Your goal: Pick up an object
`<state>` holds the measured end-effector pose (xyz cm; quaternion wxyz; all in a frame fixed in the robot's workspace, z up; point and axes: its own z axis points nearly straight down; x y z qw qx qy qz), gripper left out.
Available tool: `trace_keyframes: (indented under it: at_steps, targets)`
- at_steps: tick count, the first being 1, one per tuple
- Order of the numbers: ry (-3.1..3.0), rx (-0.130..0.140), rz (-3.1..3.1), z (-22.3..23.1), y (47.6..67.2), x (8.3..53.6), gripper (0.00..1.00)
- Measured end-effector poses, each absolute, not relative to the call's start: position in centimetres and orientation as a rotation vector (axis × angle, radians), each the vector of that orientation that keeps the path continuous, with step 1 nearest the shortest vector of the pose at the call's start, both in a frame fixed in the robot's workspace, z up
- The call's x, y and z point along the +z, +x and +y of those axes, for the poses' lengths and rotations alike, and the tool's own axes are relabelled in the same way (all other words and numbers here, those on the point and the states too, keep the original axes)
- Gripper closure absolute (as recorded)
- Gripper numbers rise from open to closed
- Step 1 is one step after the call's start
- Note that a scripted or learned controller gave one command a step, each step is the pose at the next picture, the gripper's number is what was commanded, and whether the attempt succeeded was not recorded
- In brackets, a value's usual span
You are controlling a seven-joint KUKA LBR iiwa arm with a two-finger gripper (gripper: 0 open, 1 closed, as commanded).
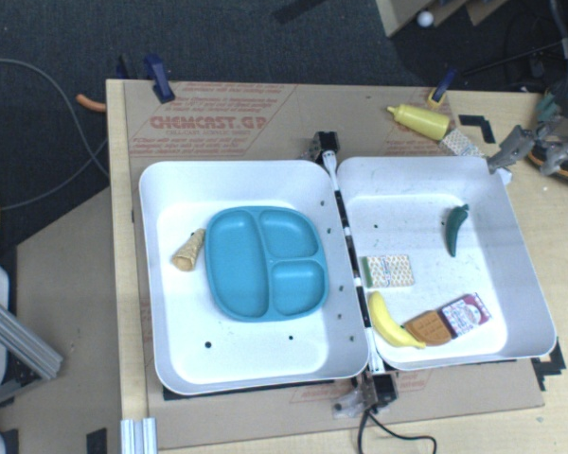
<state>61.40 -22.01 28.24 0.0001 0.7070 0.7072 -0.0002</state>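
Two white bins are set side by side on the bench. In the right bin, a curved yellow banana is seen near the front edge, touching a flat brown biscuit-like piece, with a maroon packet just beside that. A small pale checked pad is placed above the banana, and a dark green pepper lies well apart, towards the back. In the left bin, a blue divided plate is flanked by a tan cone. The claw is seen by the right bin's far corner; whether it is apart or together cannot be told.
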Motion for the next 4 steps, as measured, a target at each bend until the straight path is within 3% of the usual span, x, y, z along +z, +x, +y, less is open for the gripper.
trace_keyframes:
  at_steps: [1,2,3,4]
  targets:
    - [2.222,-0.003,2.226,-22.3,63.5,15.5,0.0]
    - [2.223,0.006,2.232,-21.9,63.0,9.0,0.0]
    - [2.218,0.002,2.228,-22.1,63.1,10.1,1.0]
    - [2.221,0.001,2.225,-12.4,61.6,13.4,1.0]
